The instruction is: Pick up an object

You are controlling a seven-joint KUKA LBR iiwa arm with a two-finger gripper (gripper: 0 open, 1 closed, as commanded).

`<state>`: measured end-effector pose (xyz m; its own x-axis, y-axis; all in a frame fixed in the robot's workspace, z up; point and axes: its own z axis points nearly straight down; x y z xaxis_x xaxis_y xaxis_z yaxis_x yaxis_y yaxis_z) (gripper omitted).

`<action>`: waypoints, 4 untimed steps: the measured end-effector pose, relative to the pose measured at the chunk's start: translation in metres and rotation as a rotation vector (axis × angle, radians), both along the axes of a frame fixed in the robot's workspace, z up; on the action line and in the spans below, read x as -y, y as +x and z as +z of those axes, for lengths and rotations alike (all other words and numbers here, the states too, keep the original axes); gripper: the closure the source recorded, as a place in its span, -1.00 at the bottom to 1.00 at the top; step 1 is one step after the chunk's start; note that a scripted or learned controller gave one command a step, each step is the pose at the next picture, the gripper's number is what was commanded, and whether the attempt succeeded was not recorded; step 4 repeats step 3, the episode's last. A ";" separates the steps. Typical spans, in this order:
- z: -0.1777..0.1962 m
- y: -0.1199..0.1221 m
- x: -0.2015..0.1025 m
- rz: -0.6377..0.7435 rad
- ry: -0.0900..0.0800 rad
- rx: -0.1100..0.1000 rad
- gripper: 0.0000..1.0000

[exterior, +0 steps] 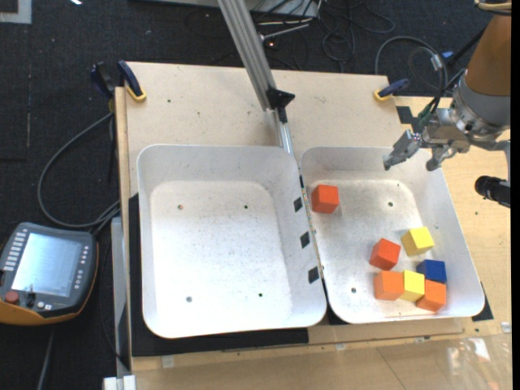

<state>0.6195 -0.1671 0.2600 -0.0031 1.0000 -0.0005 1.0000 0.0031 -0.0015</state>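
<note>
Seven blocks (402, 275) inside right bin (455, 218)

A: Colours near the gripper (416, 154)?
B: Grey gripper, orange band (496, 51) above. White speckled bins (219, 169). Below it: orange (325, 198), yellow (420, 240), blue (433, 270) cubes, w/ one red-orange (385, 254).
</note>
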 end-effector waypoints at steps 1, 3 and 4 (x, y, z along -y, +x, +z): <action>-0.078 -0.050 -0.066 0.003 0.005 -0.010 -1.00; 0.063 -0.086 -0.082 0.000 -0.001 0.010 -1.00; 0.063 -0.086 -0.082 0.000 -0.001 0.010 -1.00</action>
